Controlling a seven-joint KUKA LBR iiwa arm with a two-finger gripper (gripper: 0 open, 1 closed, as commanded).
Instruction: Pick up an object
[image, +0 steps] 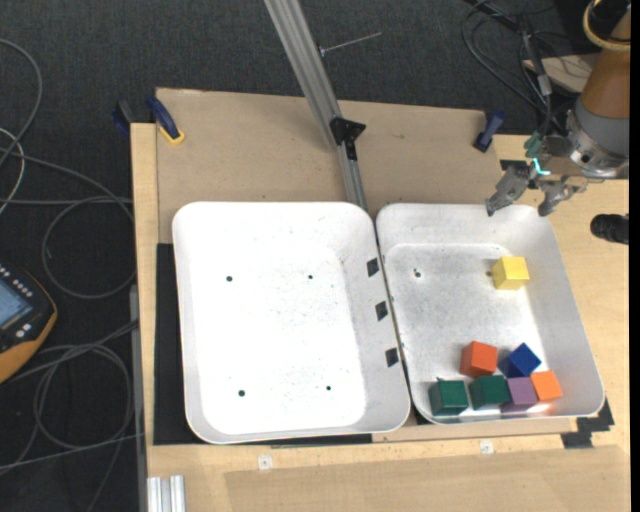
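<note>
Blocks in the right bin (440, 225) number seven: one yellow block (510, 272) alone at upper right, six clustered at the lower edge. Gripper (525, 198) hovers spread, holding nothing, above the bin's top rim. Open floor lies between.

1. Two bins side by side on the bench (250, 140): left bin (200, 300), right bin (440, 225), rims touching.
2. Lone block (510, 272) in the right bin, toward its far right.
3. Cluster of blocks (497, 380) packed in that bin's near right corner.
4. Gripper (527, 197) above the right bin's far edge, behind the lone block.
</note>
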